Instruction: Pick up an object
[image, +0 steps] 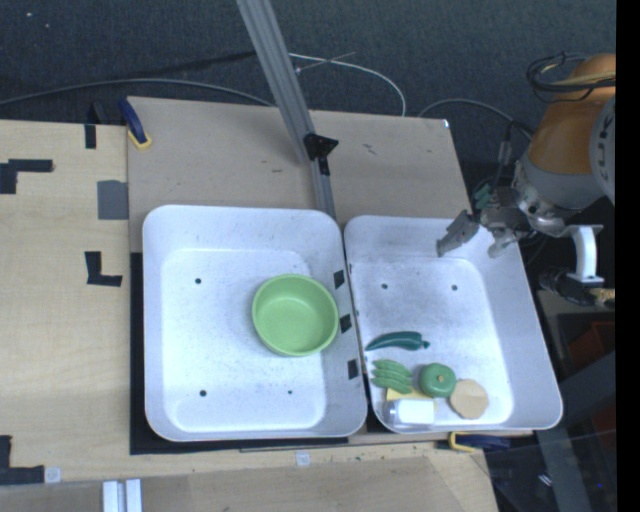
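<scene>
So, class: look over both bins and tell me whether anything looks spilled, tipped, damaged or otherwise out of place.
Nothing stands out. The green bowl sits upright in the left bin. The small items, including a dark green pepper, cluster in the right bin's near corner. The end effector hovers at its far edge.

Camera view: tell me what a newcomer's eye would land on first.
The green bowl stands out first, sitting alone near the middle of the left bin. Next comes the small cluster of items in the near corner of the right bin: a dark green pepper, a round green piece and a tan disc. The gripper hangs over that bin's far right corner, well away from the cluster.
</scene>
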